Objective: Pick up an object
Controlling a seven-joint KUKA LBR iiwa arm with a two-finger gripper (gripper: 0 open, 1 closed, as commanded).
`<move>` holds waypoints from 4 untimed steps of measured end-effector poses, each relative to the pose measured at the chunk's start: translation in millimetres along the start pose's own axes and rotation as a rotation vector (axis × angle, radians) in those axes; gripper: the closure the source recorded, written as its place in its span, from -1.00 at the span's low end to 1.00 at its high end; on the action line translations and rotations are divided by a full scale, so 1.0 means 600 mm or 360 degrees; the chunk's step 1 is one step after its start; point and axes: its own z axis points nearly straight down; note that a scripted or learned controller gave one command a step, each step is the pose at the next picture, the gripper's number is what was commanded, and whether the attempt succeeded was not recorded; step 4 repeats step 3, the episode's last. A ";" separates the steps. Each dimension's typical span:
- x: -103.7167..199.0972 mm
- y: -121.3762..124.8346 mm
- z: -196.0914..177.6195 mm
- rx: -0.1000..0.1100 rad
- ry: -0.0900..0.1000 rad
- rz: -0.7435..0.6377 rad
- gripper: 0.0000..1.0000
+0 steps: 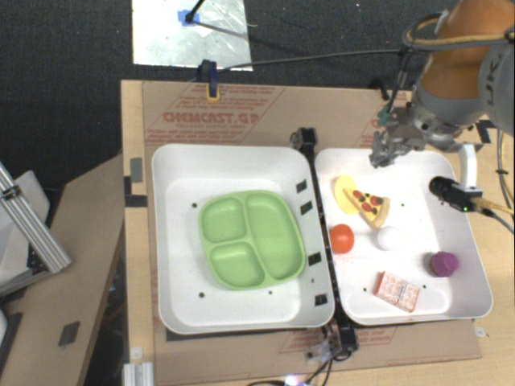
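Pizza slice toy [372, 207] lies in the right bin [467, 296], toward its far edge and partly over a yellow banana-like piece [346, 193]; it is the nearest candidate to the gripper [385, 153], which hangs just above the bin's far edge, well short of any object and holding nothing. Whether its fingers are apart or together I cannot tell at this angle. Judging from the layout, a descent here would likely close on bare bin floor or clip the yellow piece beneath the slice, and a flat slice may slip out. Outward sit a white ball [388, 237] touching the slice's near side, a red tomato [342, 238] by the divider edge, a purple object [443, 263] near the right edge, and a pink packet [397, 290] at the near edge. The left bin [173, 215] carries a green compartment tray [251, 239].
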 end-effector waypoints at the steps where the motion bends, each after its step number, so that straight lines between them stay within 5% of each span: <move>1: 0.087 -0.021 0.023 0.0004 0.0001 0.0000 1.00; 3: 0.253 -0.030 0.010 0.0000 0.0002 -0.0001 1.00; 4: 0.253 -0.030 0.010 0.0000 0.0002 -0.0001 1.00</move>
